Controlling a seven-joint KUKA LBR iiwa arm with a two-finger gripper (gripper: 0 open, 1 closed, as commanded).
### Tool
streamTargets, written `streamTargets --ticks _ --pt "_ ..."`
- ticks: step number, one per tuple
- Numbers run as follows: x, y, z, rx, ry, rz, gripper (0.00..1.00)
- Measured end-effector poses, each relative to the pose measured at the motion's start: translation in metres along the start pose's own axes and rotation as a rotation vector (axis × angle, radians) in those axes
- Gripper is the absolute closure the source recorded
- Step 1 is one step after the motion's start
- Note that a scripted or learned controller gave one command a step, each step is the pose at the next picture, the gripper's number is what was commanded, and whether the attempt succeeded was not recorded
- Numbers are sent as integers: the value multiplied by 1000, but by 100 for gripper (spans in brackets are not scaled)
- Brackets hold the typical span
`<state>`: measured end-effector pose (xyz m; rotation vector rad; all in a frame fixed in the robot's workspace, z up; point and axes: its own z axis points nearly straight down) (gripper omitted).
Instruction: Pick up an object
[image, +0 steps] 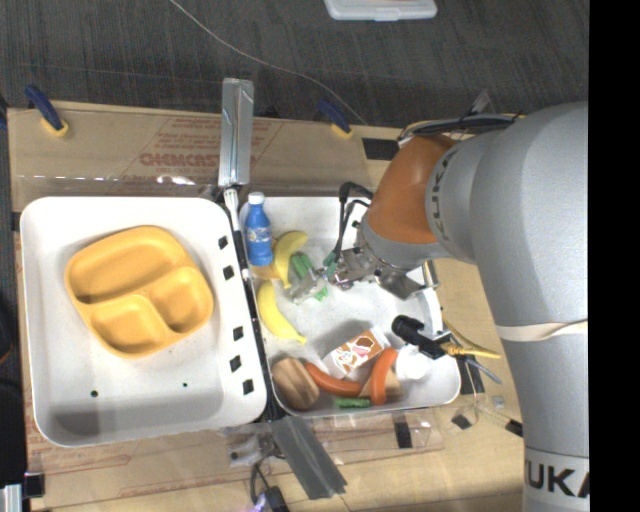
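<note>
The arm (540, 300) reads "KUKA" (cut off); the cardboard (180, 150) reads "CHEMCAST".

We took this for a robotics lab: a grey industrial arm with an orange band (470, 200) reached over a cardboard-covered desk (180, 140) held by blue clamps (45, 108), bearing two shallow white plastic bins (40, 330) stocked with toy food, and loose cabling (215, 40) ran across dark carpet.
</note>
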<state>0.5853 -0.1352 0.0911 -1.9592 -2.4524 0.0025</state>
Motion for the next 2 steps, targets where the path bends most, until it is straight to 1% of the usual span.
streamTargets --ticks 1,2 --pt "0 0 -10 1 0 -4 100" --pt "103 52 -104 -9 0 -43 100"
